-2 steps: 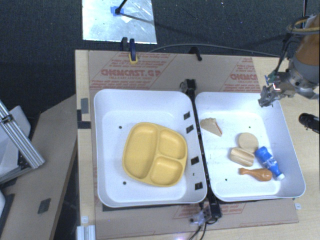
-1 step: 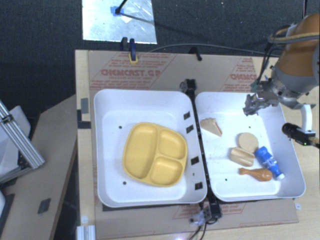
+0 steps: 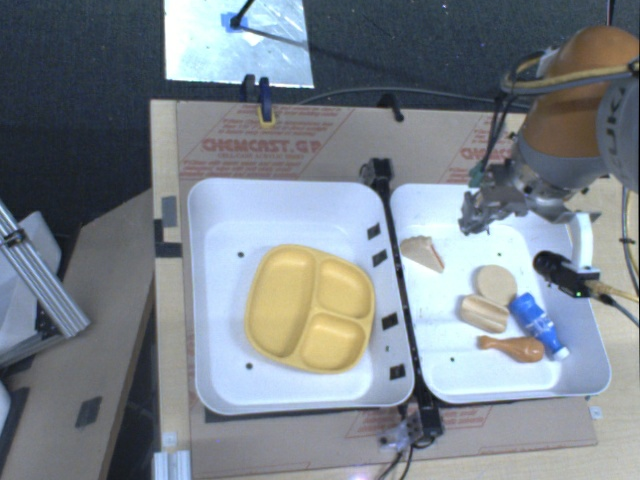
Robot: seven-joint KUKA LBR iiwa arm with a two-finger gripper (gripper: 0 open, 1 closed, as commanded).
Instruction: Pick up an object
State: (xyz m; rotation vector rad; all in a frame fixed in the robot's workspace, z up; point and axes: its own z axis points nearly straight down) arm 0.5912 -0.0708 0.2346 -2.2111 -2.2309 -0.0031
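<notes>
My gripper (image 3: 476,218) hangs over the back part of the right bin (image 3: 440,206), with nothing seen between its fingers. Below it in that bin lie a wedge of sandwich (image 3: 423,253), a round tan biscuit (image 3: 495,283), a bread roll (image 3: 484,314), a blue bottle (image 3: 537,322) and a brown drumstick (image 3: 512,347). The wedge is down and left of the gripper; the others lie toward the front right.
The left bin (image 3: 215,218) holds a yellow divided tray (image 3: 309,307). A black clip strip (image 3: 392,298) runs between the two bins. Cardboard lies under both bins, and the arm's orange and grey body fills the upper right.
</notes>
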